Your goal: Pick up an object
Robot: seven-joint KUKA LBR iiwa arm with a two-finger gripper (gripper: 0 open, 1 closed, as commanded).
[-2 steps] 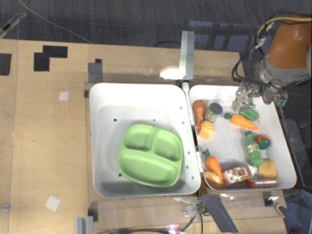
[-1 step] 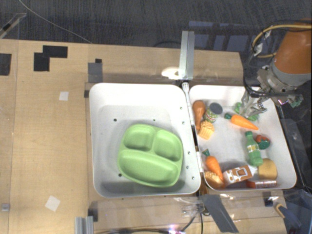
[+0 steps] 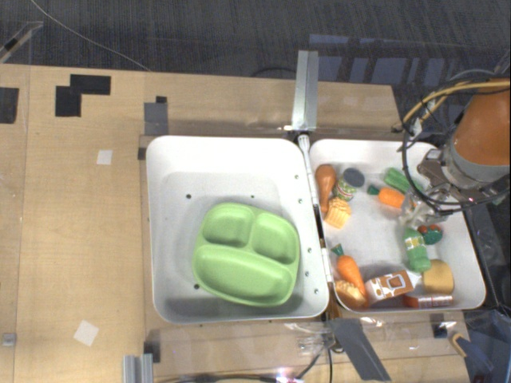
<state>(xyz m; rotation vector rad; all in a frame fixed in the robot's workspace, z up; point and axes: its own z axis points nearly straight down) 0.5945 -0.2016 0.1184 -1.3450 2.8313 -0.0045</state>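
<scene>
Tool [image 3: 421,211] sits low over the right bin [image 3: 477,271], among toy food [image 3: 375,238] scattered there; can't tell its grip state. Green divided plate [image 3: 247,254] in the left bin [image 3: 172,238].

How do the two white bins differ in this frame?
The left bin holds a single large green divided plate; the right bin holds many small toy foods, such as a carrot. The arm hangs over the right bin, not the left. Both are shallow and white.
</scene>
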